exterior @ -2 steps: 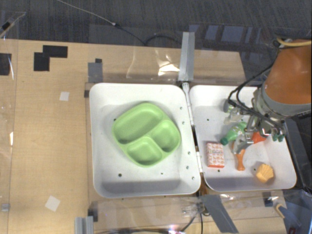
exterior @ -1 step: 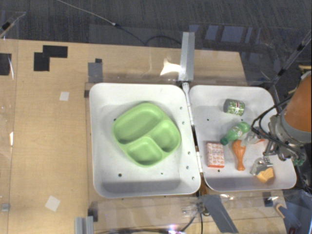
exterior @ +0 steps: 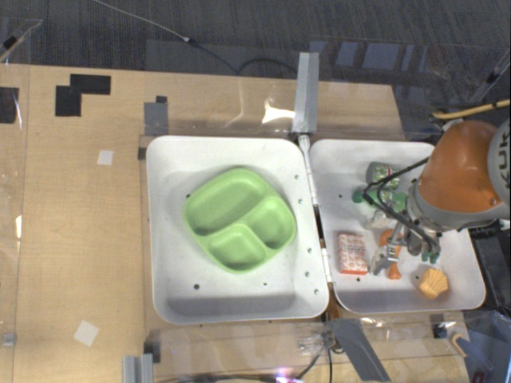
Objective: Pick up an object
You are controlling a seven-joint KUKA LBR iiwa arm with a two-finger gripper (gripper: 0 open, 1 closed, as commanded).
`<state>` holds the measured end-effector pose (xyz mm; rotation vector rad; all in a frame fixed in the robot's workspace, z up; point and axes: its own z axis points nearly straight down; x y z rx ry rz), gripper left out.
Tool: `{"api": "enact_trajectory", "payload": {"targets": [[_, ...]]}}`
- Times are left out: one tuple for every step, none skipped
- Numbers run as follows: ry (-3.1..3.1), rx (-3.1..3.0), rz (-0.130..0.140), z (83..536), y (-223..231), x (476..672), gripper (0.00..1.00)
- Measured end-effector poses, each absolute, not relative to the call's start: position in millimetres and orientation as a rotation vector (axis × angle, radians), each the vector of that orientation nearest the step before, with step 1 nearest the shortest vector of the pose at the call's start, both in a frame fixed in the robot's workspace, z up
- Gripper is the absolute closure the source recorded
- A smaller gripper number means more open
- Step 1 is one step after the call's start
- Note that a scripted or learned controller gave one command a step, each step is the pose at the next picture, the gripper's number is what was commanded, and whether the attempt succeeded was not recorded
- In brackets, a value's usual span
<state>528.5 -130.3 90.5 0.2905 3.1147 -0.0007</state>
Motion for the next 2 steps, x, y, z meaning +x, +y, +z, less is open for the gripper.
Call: {"api": "enact_trajectory", "payload": {"targets": [[3.095, 0.279, -0.005, 105.4, -129.8, 534.3, 1.00], [3.028, 0.797, 0.006, 188.2, -74.5, 568.7, 1.00]]}}
